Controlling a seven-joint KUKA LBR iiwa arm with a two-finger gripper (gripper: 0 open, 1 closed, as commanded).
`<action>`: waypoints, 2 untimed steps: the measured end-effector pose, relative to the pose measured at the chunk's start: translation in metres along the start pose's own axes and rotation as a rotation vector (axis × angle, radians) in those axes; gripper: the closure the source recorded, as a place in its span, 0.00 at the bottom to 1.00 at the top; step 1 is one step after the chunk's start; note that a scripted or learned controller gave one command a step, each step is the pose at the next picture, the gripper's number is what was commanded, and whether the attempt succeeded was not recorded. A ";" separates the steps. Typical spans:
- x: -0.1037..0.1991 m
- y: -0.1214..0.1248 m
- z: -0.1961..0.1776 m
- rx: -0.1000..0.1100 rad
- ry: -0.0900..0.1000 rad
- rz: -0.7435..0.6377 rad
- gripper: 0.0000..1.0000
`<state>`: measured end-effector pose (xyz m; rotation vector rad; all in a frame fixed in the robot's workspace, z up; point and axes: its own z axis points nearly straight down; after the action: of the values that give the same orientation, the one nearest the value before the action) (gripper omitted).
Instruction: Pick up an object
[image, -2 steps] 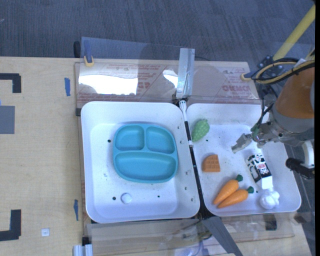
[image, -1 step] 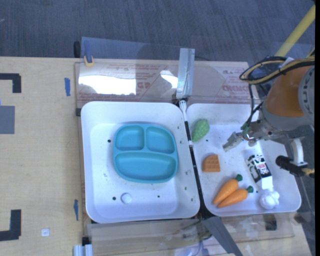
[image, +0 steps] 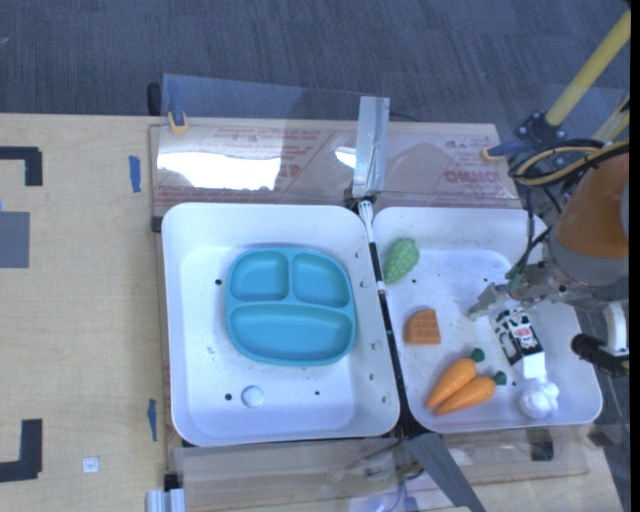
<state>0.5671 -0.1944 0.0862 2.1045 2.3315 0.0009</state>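
Observation:
My gripper (image: 494, 299) hangs low over the right bin (image: 450, 235), near its right side, and I see nothing held in it. Left of it lies an orange waffle-textured wedge (image: 423, 327). Two orange carrots (image: 462, 385) with green tips lie side by side near the bin's front, below and left of the gripper. A green bumpy leafy piece (image: 401, 259) rests at the bin's back left. A white rounded lump (image: 538, 401) sits in the front right corner.
The left bin (image: 190, 300) holds a blue divided plate (image: 290, 305). A raised divider (image: 377, 290) separates the two bins. A clear panel (image: 300, 150) stands behind them. The grey arm with its orange band (image: 595, 215) comes in from the right.

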 end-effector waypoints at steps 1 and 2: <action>0.028 -0.007 0.000 -0.001 0.001 0.023 0.00; -0.001 -0.048 -0.003 -0.006 0.011 0.197 0.00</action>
<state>0.5192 -0.2006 0.0890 2.3266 2.1163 0.0201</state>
